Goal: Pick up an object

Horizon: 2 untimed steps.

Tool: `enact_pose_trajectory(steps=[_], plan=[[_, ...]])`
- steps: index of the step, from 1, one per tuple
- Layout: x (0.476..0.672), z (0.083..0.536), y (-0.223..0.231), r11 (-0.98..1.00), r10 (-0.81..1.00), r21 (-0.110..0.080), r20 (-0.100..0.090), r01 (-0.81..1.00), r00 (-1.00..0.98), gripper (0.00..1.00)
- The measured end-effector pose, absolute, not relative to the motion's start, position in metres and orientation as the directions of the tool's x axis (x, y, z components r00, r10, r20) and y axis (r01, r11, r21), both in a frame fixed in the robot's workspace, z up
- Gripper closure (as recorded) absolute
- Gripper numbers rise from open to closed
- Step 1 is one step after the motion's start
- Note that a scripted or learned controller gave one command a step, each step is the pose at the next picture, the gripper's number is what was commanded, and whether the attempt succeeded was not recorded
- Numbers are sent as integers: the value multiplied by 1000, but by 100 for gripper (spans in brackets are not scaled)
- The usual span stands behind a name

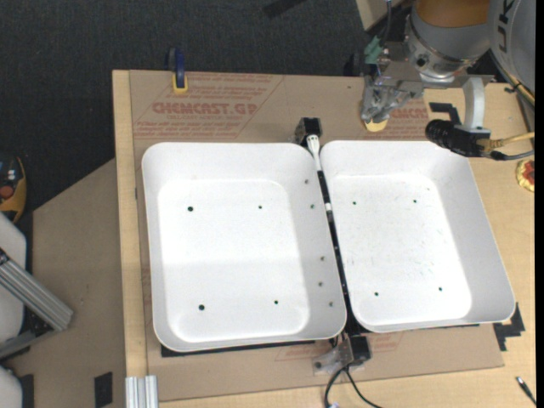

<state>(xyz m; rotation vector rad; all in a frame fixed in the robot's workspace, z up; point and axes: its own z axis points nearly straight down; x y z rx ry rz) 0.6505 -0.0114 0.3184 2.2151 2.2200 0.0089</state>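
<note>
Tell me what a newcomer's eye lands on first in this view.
Two white bins, the left bin and the right bin, lie side by side in the middle of the brown bench. The arm reaches in at top right, its hand above the bench behind the right bin.

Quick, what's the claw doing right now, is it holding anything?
Claw: raised beyond the far edge of the right-hand shallow white plastic bin, with a small tan object at its tips; whether it is open, closed or holding that object cannot be told.

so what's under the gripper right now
The gripper hangs past the far edge of the right bin, over the brown board. A small tan object sits at its tips; whether it is gripped or lying on the board is unclear.
</note>
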Motion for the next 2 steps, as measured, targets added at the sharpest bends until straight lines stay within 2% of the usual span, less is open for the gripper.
enact_pose_trajectory(steps=[1,2], plan=[[665,290,138,14,1000,0,7,1000,-14,100],[667,326,74,-5,1000,6,-2,1000,5,100]])
